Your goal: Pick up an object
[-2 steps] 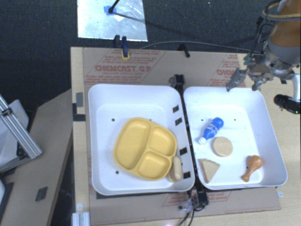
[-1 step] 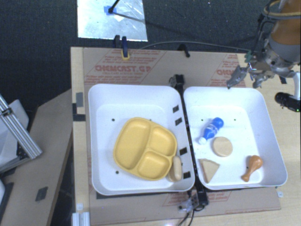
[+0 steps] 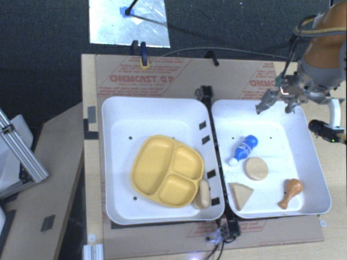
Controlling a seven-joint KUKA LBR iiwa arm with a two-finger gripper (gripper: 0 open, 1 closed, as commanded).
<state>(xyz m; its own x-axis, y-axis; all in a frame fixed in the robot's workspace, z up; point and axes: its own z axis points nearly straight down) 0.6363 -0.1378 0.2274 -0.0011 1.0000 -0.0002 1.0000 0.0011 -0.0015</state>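
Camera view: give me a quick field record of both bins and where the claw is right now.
left bin: yellow divided tray; pale bread-like piece against the tray's lower right corner
right bin: blue bottle, round tan disc, tan wedge, brown drumstick
claw: open, above the right bin's far edge, holding nothing
nearest item to claw: blue bottle, well apart from it
task state: no object picked up yet
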